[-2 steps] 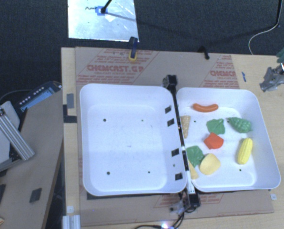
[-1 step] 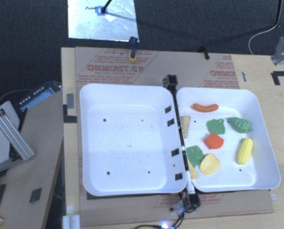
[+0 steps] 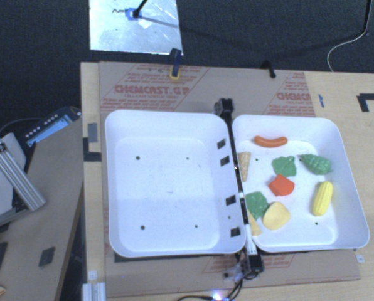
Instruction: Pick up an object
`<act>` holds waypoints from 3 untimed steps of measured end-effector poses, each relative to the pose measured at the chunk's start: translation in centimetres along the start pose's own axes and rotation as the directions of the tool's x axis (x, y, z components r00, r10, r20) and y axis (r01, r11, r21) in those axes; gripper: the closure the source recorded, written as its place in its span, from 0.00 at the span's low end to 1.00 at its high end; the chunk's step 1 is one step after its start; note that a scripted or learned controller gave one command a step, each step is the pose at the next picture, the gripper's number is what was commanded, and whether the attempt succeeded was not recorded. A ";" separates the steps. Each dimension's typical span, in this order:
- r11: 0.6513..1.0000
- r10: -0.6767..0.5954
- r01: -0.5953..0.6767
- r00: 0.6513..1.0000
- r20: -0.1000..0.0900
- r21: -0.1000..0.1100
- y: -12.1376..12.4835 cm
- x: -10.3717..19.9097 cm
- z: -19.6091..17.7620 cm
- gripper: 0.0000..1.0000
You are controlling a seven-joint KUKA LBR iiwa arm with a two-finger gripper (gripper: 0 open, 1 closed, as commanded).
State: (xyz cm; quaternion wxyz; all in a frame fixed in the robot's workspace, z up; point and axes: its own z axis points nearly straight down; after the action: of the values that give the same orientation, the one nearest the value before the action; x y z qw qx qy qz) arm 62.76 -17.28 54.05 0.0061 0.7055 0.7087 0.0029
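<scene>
Left shallow white plastic bin (image 3: 133,130): rounded rectangular tray on the printed cardboard sheet (image 3: 155,88) that covers the bench; a few small dark dots mark its floor.

Right shallow white plastic bin (image 3: 347,168): same form, set edge to edge with the left one, a row of black clips (image 3: 224,161) along the shared seam. Contents, left to right:
- pale tan wedge-shaped piece (image 3: 244,163), against the left wall;
- dark green flat leafy piece (image 3: 256,202), near the left wall, lower half;
- pale yellow rounded plastic piece (image 3: 276,216), touching the dark green one at its lower right (a second yellowish scrap seems to sit partly under them; it cannot be told what it is);
- orange sausage-shaped toy (image 3: 270,141), lying crosswise near the far wall;
- green leafy toy (image 3: 284,165), mid-bin;
- red-orange blocky toy (image 3: 281,185), just below the green leafy one, close to touching;
- green bumpy elongated toy (image 3: 315,163), right of centre;
- yellow corn-cob toy (image 3: 322,197), roughly upright in view, nearest the right wall.

All candidate objects for picking lie in the right bin.

Arm and gripper: state of the fingers cannot be told.
</scene>
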 end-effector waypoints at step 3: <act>1.000 -0.006 0.006 1.000 -0.009 0.024 -6.9 2.7 15.4 1.00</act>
State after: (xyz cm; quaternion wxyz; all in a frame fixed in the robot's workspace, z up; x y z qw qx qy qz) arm 56.02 -14.70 38.58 -0.0054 0.7033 0.7108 -0.0023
